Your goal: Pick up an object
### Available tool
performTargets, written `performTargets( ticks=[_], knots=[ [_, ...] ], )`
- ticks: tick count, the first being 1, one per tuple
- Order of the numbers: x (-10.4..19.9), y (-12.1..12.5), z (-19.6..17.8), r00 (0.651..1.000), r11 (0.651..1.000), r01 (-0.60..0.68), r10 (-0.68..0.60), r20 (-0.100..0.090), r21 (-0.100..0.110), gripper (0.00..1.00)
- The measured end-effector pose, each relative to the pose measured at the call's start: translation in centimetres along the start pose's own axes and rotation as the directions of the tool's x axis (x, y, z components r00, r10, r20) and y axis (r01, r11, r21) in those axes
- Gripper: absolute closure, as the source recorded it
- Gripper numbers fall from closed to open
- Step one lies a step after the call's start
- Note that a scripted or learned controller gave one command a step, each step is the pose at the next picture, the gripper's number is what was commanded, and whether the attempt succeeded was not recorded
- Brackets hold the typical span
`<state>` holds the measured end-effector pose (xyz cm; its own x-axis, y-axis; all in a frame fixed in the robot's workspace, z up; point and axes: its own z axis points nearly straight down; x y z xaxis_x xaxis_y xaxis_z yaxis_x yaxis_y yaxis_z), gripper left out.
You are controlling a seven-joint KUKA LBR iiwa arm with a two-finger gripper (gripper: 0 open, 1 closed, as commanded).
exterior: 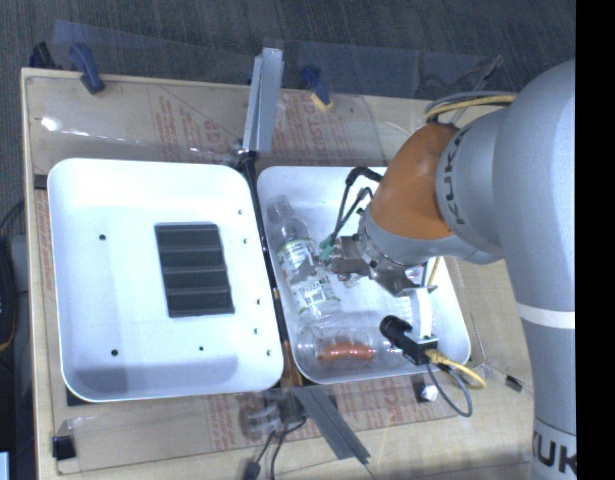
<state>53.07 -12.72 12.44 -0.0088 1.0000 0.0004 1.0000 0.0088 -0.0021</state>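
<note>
You can see the gripper [345, 261] low inside the right bin [449, 318], but its fingers are hidden among wrist hardware, so you cannot tell how far apart they stand or whether they grip anything. Just left of it lies a clear plastic bottle [297, 258]; its label is too blurred to read. Near it, toward the bin's near wall, lies a clear container with something orange inside [342, 349]. The arm's [487, 188] orange band shows part of the letters "KUKA". The left bin [87, 298] holds a dark ribbed block [194, 269]. Both bins sit on the desk [47, 118].
</note>
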Motion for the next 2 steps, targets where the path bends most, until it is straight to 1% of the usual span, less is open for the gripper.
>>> performTargets(
  ticks=[1,2],
  knots=[
    [-0.5,3.9,1.5,1.000,1.000,0.031,-0.031,-0.001,0.001,0.00],
    [0.4,8.3,3.3,1.000,1.000,0.002,-0.002,0.000,0.001,0.00]
  ],
)
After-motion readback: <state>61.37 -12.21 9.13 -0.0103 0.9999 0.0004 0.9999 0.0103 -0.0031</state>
